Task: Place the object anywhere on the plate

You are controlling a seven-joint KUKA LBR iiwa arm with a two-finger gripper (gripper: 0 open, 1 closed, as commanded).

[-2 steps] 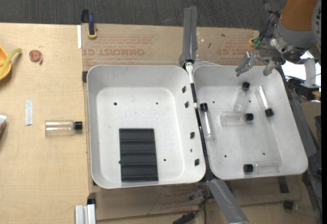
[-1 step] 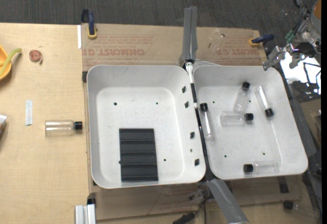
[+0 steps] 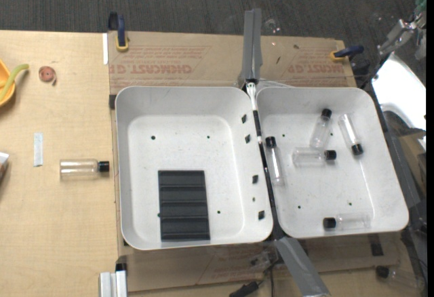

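Note:
A black ribbed plate [image 3: 183, 205] lies flat in the left bin [image 3: 135, 119], near its front edge. Several clear vials with black caps lie on their sides in the right bin [image 3: 380, 173]. One vial [image 3: 273, 161] rests against the bin's left wall. Two more, a vial [image 3: 319, 130] and a vial [image 3: 350, 131], lie near the back, and another vial [image 3: 310, 157] is in the middle. A last vial [image 3: 346, 222] sits by the front rim. Nothing lies on the plate.
On the wooden bench to the left lie a loose capped vial [image 3: 81, 167], a small white strip [image 3: 38, 149], a pink disc [image 3: 46, 73] and an orange object [image 3: 4, 84]. Clamps [image 3: 119, 32] hold the cardboard [image 3: 203, 62] under the bins. White equipment [image 3: 401, 82] stands at the right.

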